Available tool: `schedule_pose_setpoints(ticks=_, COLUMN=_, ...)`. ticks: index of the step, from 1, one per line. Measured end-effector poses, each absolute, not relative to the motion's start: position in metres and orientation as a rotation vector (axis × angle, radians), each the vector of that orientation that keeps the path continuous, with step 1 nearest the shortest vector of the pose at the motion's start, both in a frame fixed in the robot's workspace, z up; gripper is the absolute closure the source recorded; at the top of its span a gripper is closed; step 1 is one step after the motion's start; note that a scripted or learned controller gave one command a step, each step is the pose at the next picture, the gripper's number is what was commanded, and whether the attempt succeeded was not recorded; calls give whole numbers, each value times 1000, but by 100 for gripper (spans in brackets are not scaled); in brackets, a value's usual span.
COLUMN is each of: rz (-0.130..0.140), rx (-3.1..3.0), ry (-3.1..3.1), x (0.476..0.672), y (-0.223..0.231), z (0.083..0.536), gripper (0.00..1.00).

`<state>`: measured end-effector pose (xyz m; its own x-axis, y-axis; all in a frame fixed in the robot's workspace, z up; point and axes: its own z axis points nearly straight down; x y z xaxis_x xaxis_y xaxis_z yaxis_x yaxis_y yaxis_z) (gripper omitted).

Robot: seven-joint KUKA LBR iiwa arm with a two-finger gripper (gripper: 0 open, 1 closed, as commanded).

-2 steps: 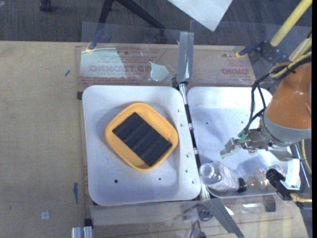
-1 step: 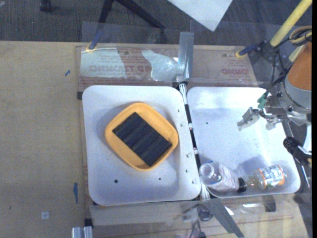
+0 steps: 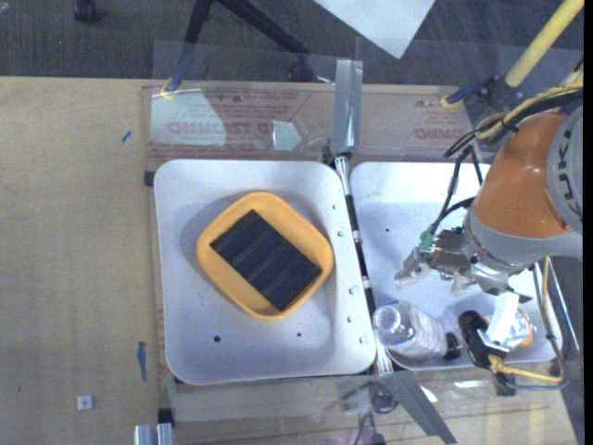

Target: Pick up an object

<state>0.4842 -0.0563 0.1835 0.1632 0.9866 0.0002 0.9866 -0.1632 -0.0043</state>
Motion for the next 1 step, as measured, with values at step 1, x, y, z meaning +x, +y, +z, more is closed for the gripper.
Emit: schedule_pose_setpoints(ticks=1, rz=2, rx=-2544, ry=-1845, x=514, y=-65, z=184, gripper=0)
